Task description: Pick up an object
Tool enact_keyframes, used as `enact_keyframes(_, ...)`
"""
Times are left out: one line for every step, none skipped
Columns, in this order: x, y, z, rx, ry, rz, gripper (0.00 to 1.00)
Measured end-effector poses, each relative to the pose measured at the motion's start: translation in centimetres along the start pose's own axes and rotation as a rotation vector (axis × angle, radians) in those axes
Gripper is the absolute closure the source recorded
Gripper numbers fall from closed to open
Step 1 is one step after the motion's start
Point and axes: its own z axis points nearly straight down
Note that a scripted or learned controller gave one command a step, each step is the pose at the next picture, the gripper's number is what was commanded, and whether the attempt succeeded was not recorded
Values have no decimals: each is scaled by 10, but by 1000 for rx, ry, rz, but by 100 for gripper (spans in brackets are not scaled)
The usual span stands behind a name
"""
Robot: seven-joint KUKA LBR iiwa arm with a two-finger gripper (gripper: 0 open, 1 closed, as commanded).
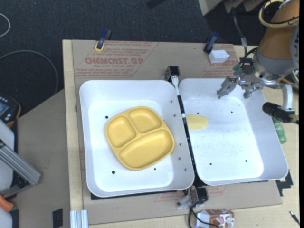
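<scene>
The pincer (236,89) hangs spread and empty over the far part of the right bin (237,170); the small yellow piece (196,122), perhaps soft, lies to its left and nearer

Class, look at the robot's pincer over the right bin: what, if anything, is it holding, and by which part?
Nothing is held. The pincer hangs open above the right bin's far end, with only white floor between its fingers. The small yellow piece lies apart, by the bin's left wall.
</scene>
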Motion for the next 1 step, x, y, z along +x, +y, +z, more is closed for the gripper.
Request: enact_keyframes(0, 1, -11, -3, -1, -1, 100)
